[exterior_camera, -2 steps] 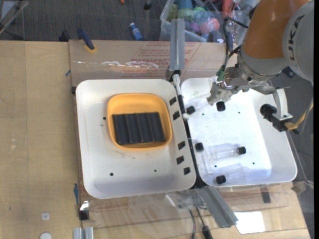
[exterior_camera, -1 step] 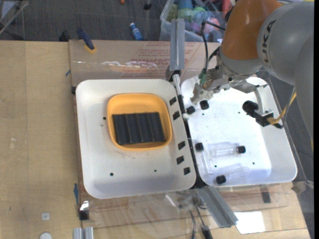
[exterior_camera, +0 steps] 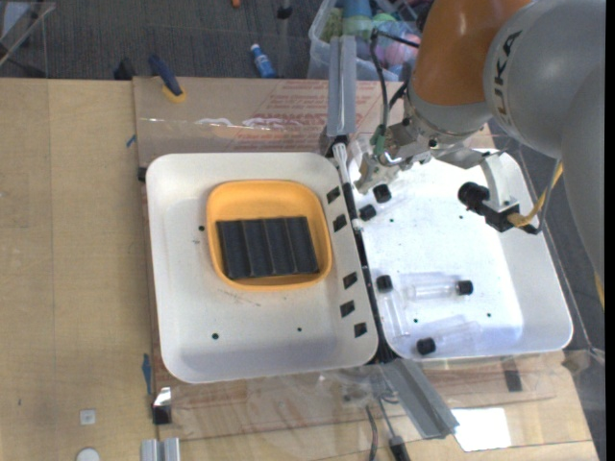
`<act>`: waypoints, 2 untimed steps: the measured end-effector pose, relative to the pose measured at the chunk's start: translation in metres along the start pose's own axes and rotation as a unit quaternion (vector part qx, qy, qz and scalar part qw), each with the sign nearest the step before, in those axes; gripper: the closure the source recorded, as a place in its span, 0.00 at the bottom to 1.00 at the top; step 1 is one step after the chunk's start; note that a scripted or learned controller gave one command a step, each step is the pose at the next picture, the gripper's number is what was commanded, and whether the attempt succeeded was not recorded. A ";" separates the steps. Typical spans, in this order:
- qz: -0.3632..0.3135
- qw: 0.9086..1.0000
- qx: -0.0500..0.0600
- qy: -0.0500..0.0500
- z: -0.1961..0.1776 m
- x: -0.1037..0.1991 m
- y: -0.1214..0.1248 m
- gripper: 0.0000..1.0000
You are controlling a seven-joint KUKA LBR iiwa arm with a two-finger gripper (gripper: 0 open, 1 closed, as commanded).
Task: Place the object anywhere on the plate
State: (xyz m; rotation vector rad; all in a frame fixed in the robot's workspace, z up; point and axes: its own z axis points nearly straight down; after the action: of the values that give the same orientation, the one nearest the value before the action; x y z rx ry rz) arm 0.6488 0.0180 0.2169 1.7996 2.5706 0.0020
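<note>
Orange, the plate sits in the left bin with a dark ribbed block lying flat on it. The gripper hangs over the far left corner of the right bin, near the divider; its state cannot be told. Two clear tubes with black caps lie in the right bin.
</note>
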 end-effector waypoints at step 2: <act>-0.042 0.999 0.000 0.000 -0.057 0.033 -0.003 1.00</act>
State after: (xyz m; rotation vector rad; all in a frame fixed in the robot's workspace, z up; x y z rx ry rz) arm 0.6345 0.0479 0.2738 1.6885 2.6441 0.0015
